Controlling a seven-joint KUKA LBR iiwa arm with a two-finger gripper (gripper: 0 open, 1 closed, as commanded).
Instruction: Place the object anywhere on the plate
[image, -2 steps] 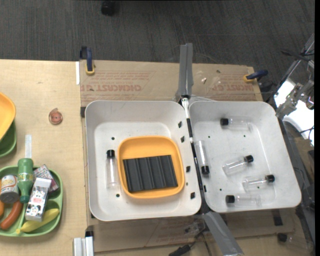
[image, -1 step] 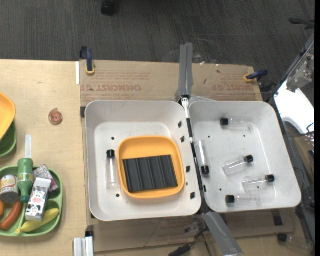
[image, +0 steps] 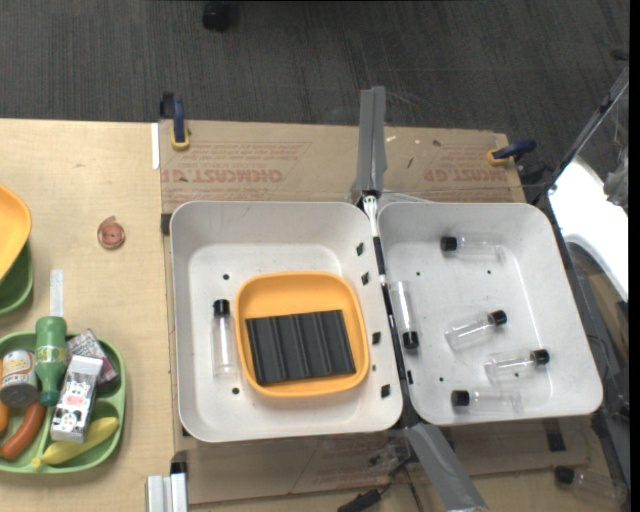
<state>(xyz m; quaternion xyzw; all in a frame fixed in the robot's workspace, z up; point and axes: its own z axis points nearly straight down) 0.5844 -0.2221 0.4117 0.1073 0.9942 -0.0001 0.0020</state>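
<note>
An orange plate (image: 300, 290) with a dark ribbed insert lies flat in the left bin (image: 190, 400); a clear black-capped vial (image: 222, 335) lies beside its left edge.

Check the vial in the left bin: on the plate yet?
Not yet. The vial lies on the left bin's floor beside the orange plate's left rim.
</note>
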